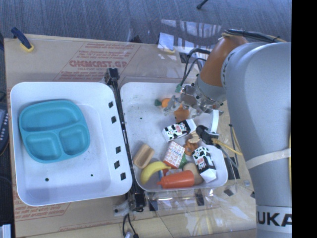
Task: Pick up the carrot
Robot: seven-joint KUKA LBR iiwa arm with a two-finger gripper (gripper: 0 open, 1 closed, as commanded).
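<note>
Cardboard-covered tabletop point(74, 58) on grey carpet point(99, 9); the arm point(247, 83) fills frame right, its hand point(181, 103) near the carrot point(164, 103), grip unclear.

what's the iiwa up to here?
The arm reaches in from the right, with the gripper low over the far end of the right bin, next to the small orange carrot. Nothing is visibly held. Toy food is piled at the near end: banana, milk cartons, a red piece. The left bin holds a blue divided tray.
</note>
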